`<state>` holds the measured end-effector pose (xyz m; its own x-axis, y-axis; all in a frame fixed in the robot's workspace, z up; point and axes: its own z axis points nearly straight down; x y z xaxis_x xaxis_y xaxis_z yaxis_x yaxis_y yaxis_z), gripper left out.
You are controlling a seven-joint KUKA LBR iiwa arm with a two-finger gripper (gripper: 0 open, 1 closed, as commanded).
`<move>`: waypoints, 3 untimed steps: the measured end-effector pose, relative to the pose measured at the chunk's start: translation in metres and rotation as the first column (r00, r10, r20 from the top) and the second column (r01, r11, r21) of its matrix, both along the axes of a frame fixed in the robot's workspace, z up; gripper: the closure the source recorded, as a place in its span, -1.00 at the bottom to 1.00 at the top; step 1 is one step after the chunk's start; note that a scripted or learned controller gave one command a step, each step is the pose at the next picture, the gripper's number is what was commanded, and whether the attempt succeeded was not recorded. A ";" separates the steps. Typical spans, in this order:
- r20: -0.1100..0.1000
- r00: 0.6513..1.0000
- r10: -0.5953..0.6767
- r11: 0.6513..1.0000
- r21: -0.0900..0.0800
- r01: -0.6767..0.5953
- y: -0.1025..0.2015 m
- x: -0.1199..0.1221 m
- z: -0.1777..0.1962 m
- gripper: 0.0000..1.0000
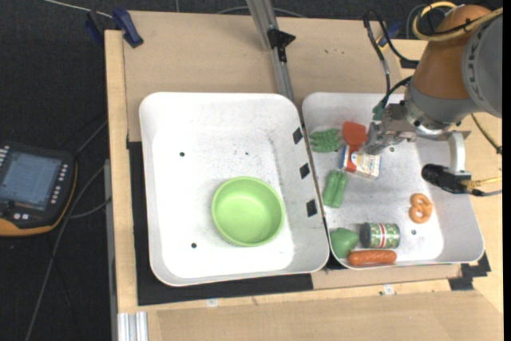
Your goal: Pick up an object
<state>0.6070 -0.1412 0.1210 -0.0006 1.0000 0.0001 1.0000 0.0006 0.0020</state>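
My gripper [375, 141] hangs over the upper middle of the right bin [455, 239]. Directly under its tip lies a small white, blue and red carton [364, 164]; whether it touches the carton is unclear. A red block [354, 131] lies just left of the gripper. Beyond that are a leafy green toy [324, 140] and, lower down, a green pickle-like toy [335, 188]. Along the bin's near side sit a green-labelled can [379, 235], a green pepper-like toy [344, 240], an orange-red sausage [372, 257] and a pretzel [421, 208].
The left bin [172, 140] holds a green bowl [248, 210]. A metal post [263, 8] slants down to the divider between the bins. A black cable connector [444, 177] hangs off the arm over the right bin. A teach pendant [32, 186] lies at far left.
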 end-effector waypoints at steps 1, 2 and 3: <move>0.003 1.000 0.000 1.000 -0.001 0.000 0.006 -0.003 0.046 1.00; 0.003 1.000 0.000 1.000 -0.001 0.000 0.002 -0.010 0.093 1.00; 0.001 1.000 0.000 1.000 -0.001 0.000 0.002 -0.009 0.122 1.00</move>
